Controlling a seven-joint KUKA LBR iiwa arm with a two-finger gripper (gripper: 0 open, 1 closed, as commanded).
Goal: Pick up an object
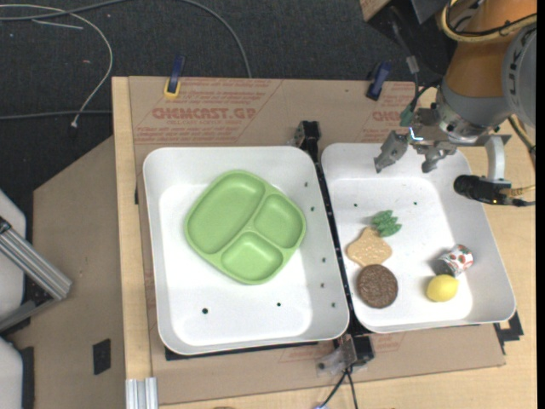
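My gripper (410, 157) hangs over the far edge of the right bin (426, 196), its two grey fingers spread apart with nothing between them. Nearer in that bin lie a flat tan pineapple-shaped toy with a green top (373, 242), a round dark brown cookie (376, 285), a yellow lemon (441, 288) and a small red-and-white object (459, 259). All four lie well below the gripper in the view, none touching it.
The left bin (170, 228) holds a green divided plate (245, 226). A black clamp (306, 135) sits between the bins at the far side. A black cylinder (479, 187) sticks out from the arm over the right bin's right rim.
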